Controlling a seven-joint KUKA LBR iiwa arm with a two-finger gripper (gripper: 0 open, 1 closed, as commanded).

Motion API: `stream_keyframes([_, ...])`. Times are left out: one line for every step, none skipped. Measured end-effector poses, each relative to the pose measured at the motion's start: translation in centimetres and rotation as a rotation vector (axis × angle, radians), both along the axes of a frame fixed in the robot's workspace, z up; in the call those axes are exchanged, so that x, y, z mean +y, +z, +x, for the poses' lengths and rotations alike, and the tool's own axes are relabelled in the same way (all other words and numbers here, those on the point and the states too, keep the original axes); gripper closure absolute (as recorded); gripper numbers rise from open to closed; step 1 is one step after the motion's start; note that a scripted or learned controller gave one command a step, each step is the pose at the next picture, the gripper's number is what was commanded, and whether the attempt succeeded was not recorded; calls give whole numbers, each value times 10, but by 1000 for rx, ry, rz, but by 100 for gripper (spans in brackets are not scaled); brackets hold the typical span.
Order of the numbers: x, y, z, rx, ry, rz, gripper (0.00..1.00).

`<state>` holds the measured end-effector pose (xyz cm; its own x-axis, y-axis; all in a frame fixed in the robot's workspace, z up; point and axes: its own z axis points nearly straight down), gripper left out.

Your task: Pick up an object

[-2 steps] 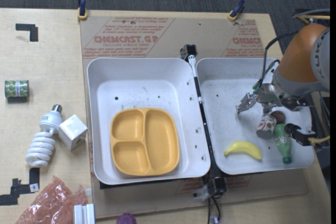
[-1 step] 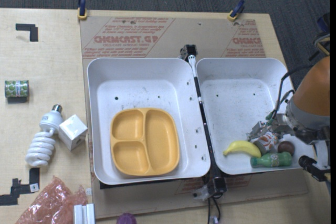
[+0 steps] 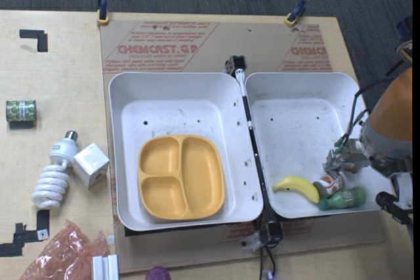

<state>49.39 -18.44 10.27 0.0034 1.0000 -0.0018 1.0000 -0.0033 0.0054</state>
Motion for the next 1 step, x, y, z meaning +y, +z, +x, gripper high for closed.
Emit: stream_keyframes([88,85,47,3,4,1,100])
